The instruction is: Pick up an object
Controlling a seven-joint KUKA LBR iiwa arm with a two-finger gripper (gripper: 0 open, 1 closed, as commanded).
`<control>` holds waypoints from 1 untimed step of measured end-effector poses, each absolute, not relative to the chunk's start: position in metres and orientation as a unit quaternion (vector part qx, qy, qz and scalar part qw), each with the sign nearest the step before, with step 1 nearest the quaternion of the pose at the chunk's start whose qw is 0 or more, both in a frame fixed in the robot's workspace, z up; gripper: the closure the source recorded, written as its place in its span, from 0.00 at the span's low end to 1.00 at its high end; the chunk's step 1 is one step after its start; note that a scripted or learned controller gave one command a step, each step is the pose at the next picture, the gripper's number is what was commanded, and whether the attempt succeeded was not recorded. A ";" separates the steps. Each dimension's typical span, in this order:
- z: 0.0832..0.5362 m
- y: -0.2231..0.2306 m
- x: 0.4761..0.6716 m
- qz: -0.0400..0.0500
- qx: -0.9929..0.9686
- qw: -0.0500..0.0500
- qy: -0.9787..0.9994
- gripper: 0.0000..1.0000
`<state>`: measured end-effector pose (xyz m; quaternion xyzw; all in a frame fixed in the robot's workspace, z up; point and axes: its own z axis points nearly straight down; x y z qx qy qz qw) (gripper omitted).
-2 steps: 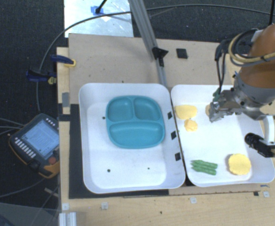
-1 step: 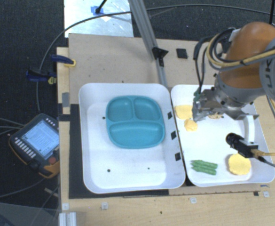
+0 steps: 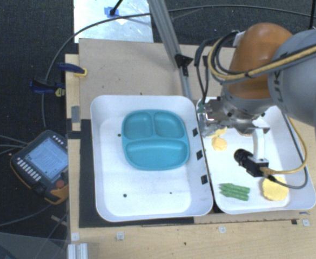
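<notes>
Small yellow piece point(image 3: 219, 143): lying in the right bin point(image 3: 295, 196), centre-right of frame, just below the end effector point(image 3: 212, 124).
End effector: hanging low; grip state impossible to tell.
Green beans point(image 3: 234, 191): lying lower right, beside yellow item point(image 3: 274, 190).
Left bin point(image 3: 109, 193): holding blue divided plate point(image 3: 155, 140).

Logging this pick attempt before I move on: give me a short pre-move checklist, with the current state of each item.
1. Gripper over the right bin: ok.
2. Small yellow piece lies just below the gripper: ok.
3. Object seen between fingers: not ok.
4. Finger opening: cannot tell.
5. Green beans and yellow chip lie apart from the gripper: ok.
6. Blue divided plate sits in the left bin: ok.
</notes>
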<state>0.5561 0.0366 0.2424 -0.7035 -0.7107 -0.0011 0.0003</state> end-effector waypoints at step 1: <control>0.228 0.088 0.553 -0.001 -0.704 0.001 -0.711 1.00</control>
